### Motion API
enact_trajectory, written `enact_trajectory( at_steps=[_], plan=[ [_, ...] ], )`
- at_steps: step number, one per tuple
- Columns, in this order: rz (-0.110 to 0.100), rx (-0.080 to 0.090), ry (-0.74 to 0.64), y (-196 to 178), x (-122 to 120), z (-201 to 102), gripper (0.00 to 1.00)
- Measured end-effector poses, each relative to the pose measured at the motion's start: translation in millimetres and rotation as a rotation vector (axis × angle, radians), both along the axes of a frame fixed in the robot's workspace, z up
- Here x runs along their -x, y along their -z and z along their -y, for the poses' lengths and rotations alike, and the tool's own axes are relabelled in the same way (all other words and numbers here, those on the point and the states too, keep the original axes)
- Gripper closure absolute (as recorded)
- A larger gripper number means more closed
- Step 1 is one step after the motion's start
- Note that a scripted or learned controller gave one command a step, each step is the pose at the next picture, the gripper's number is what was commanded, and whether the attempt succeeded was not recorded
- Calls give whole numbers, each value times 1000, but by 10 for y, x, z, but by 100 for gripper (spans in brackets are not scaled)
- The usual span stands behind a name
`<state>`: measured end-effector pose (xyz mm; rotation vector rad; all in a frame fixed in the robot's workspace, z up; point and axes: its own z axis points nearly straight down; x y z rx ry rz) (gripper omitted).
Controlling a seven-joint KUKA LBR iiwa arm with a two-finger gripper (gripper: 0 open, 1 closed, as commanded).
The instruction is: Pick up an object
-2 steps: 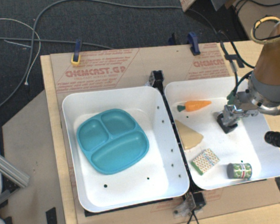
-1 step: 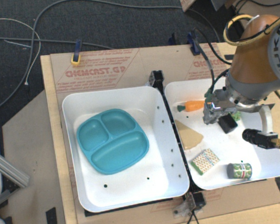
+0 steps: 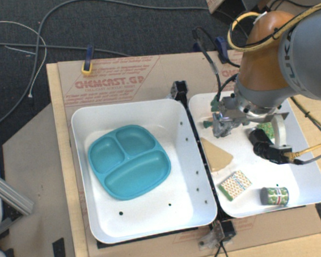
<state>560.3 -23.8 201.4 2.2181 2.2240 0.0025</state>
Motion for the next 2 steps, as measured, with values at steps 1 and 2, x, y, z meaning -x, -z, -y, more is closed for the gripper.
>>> enact_trajectory(
  at_steps=[1,2],
  plan=[
    [1,-1,-2,-114,-153,-495,100],
    [1,0,0,-84,-463,-916,100]
  ],
)
